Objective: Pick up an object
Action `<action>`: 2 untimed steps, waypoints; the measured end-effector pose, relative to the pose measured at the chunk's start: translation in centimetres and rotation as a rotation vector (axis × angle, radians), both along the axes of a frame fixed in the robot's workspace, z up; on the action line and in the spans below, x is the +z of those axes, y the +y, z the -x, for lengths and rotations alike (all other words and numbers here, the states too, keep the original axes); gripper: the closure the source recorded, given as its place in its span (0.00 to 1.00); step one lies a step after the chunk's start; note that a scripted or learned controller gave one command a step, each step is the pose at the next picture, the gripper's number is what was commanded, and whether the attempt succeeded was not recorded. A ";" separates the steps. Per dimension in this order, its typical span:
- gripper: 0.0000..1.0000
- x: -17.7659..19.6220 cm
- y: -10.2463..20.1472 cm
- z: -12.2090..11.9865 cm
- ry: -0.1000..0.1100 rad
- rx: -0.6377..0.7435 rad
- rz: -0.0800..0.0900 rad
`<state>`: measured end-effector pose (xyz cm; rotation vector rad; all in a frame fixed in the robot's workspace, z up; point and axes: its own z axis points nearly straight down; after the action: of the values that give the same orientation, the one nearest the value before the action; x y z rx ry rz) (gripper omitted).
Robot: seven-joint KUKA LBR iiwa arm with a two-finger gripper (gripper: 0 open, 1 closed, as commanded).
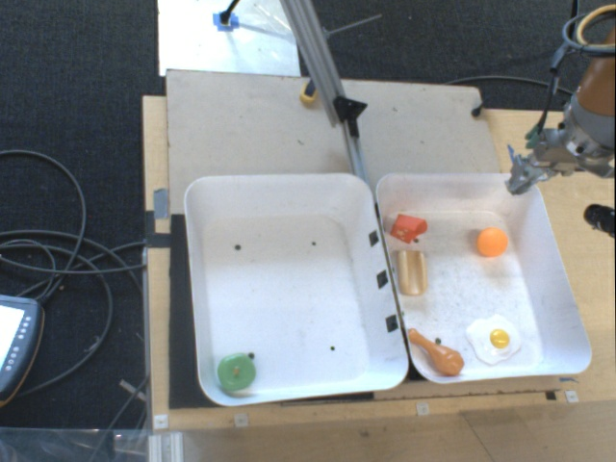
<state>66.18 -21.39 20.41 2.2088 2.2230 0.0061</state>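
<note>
The right bin (563, 301) holds a red block (408, 226), an orange ball (492, 243), a tan cylinder (412, 271), an orange carrot-shaped piece (436, 351) and a toy fried egg (496, 339). A green round piece (236, 372) lies in the near left corner of the left bin (279, 183). My gripper (522, 176) hangs over the far right corner of the right bin, up and to the right of the orange ball and apart from every object. Nothing is seen in it.
A grey slanted pole (322, 61) crosses the back of the bench toward the divide between the bins. Cables (58, 248) and a tablet (14, 340) lie on the dark floor at left. A beige board (260, 123) lies behind the bins.
</note>
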 end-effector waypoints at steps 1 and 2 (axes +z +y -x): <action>1.00 5.2 0.0 -0.2 -0.001 0.000 0.000; 1.00 4.5 5.9 0.7 0.007 0.004 -0.004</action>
<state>65.51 -15.45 24.90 2.2095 2.2334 0.0037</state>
